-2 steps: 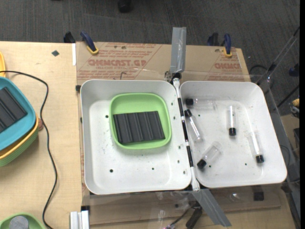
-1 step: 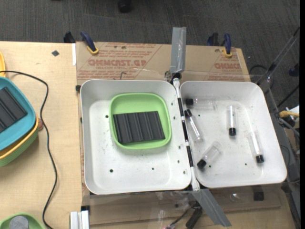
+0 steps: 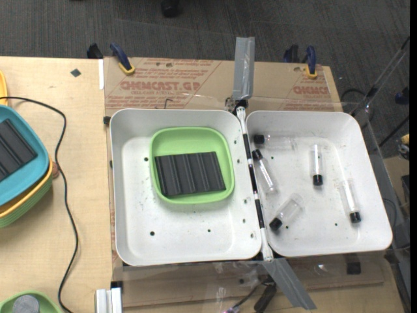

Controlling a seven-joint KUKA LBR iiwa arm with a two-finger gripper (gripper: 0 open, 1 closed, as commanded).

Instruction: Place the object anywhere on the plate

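From the overhead camera I see two white bins side by side on the table. The left bin [image 3: 130, 240] holds a green plate [image 3: 192, 165] with a dark ribbed insert [image 3: 190, 173] lying on it. The right bin [image 3: 371, 240] holds several clear vials with black caps: one [image 3: 263, 171] along the left wall, one [image 3: 316, 165] upright in the picture near the middle, one [image 3: 350, 202] toward the right, one [image 3: 285, 214] near the front, and a faint one [image 3: 273, 141] at the far side. I judge the task not yet begun: no vial is on the plate. The jaws I cannot tell about. My next move calls for choosing a vial, likely a middle one standing clear of the walls, and descending on it.
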